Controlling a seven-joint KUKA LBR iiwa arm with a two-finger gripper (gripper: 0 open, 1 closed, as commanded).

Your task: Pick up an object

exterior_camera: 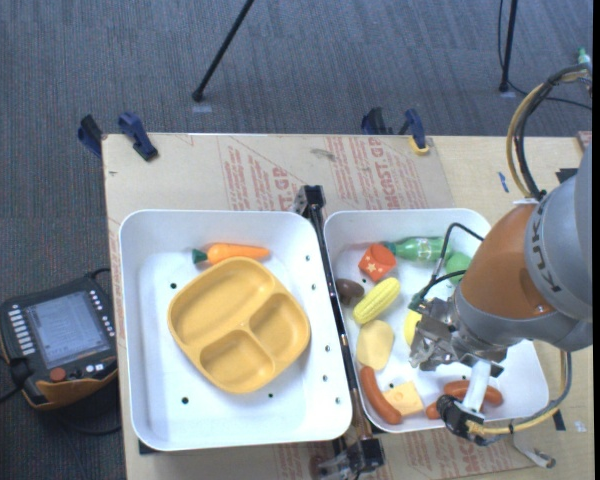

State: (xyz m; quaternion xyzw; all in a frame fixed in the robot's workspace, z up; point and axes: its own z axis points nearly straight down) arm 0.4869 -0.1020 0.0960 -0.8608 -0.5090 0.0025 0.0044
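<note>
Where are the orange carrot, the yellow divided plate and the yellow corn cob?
Orange toy carrot (236,252), camera view, mid-body.
Yellow divided plastic plate (183,318), camera view, left rim.
Yellow toy corn cob (377,300), camera view, middle of cob.

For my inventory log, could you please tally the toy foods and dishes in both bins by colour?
Orange: 3, plastic carrot, sausage, sausage
Yellow: 4, divided plate, corn cob, potato slice, cheese wedge
Red: 1, pepper
Green: 1, bottle
Brown: 1, round piece
Total: 10 clearly visible; the arm may hide others.
</note>
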